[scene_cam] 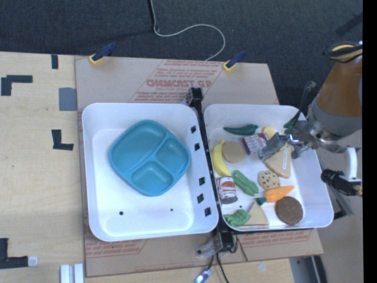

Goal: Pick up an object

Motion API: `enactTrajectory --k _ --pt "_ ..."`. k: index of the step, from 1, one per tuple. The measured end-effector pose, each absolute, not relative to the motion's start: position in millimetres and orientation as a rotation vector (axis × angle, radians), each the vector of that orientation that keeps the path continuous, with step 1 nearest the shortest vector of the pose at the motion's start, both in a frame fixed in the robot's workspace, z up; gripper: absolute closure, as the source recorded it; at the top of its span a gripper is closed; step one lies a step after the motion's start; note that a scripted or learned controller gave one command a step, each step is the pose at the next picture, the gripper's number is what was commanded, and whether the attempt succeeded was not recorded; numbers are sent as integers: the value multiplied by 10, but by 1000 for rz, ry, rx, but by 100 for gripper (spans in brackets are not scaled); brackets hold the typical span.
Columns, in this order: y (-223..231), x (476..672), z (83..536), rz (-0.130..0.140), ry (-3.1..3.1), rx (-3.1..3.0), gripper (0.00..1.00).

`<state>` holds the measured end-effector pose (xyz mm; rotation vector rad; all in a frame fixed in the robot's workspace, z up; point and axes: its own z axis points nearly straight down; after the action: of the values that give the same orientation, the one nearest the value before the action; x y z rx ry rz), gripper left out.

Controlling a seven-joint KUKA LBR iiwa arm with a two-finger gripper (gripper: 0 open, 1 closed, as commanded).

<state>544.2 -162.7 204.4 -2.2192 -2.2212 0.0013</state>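
The right bin [312, 175] holds a pile of toy food: a yellow banana [219, 160], a green pepper [241, 129], a round tan biscuit [233, 152], a small red-labelled packet [254, 142], a cheese wedge [280, 165], a cookie [268, 178], a carrot [278, 193], a brown patty [289, 210], a small can [227, 189] and a green pickle [245, 182]. My gripper [275, 145] reaches in from the right and hangs low over the packet and the cheese wedge. I see nothing held between its fingers.
The left bin [97, 175] holds a blue divided plate [150, 157]. A black divider [203, 158] runs between the two bins. The arm's orange and grey body [341, 99] stands over the right bin's right edge. Blue clamps [102, 53] pin the cardboard underneath.
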Motion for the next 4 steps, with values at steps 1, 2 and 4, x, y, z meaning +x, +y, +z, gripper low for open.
enactTrajectory --k 1,2,4 --pt "-1017 4998 3060 -9 -2232 -2216 0" --pt "-1045 5005 3098 2 -2223 -2218 100" --pt "415 5120 2251 5 -2226 -2208 100"
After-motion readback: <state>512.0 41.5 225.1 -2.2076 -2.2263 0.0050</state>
